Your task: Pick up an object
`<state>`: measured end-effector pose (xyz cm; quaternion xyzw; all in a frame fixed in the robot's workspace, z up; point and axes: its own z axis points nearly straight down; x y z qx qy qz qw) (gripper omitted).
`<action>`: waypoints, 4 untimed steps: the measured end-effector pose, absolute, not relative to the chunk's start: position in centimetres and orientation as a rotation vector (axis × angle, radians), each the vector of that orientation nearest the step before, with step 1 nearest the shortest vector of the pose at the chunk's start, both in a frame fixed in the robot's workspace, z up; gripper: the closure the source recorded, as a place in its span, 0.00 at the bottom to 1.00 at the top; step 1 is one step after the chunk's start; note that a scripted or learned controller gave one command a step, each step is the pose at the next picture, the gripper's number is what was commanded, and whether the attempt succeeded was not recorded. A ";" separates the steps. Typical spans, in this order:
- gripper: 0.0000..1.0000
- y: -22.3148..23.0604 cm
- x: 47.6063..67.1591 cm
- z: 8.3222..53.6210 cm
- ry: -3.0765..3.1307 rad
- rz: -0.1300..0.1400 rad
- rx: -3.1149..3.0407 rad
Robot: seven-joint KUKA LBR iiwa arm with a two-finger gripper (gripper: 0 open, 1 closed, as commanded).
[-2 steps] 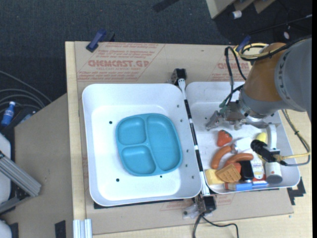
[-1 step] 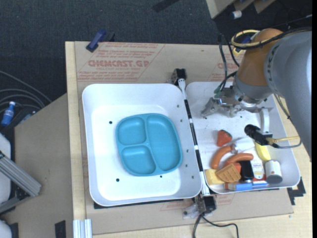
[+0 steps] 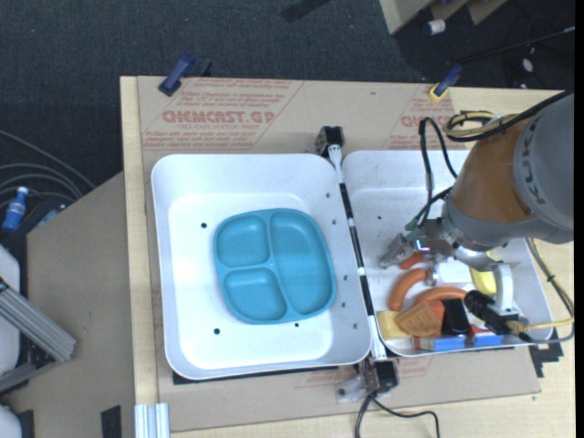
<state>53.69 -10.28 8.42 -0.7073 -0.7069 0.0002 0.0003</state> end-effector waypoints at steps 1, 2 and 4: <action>1.00 -10.2 53.7 9.4 -2.221 -0.002 -2.223; 1.00 -7.9 57.8 21.7 -2.224 -0.002 -2.222; 1.00 -9.2 47.9 27.7 -2.218 0.002 -2.222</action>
